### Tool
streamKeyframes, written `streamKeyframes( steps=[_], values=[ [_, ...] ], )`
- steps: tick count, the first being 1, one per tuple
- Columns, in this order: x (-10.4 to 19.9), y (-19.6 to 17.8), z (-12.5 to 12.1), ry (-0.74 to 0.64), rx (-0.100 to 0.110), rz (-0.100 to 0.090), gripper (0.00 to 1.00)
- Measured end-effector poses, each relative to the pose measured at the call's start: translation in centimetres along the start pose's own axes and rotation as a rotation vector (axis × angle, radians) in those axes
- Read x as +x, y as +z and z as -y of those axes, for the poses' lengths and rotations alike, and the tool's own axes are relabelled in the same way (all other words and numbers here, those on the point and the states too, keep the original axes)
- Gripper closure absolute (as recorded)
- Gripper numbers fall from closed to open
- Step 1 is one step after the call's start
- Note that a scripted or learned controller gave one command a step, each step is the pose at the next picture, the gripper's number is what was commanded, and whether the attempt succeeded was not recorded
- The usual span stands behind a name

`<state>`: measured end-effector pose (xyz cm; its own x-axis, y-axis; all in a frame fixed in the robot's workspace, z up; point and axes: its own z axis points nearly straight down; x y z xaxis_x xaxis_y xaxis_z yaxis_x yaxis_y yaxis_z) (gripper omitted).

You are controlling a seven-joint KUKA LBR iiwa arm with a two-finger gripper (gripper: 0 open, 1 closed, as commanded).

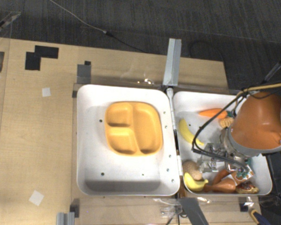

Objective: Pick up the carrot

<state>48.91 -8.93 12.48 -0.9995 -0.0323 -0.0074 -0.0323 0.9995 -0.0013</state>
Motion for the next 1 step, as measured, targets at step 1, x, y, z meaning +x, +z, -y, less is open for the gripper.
streamKeyframes(
  steps=[1],
  values=[
    [-2.53,3.41,5.53,-0.172,0.000,0.006,1.00]
  ],
)
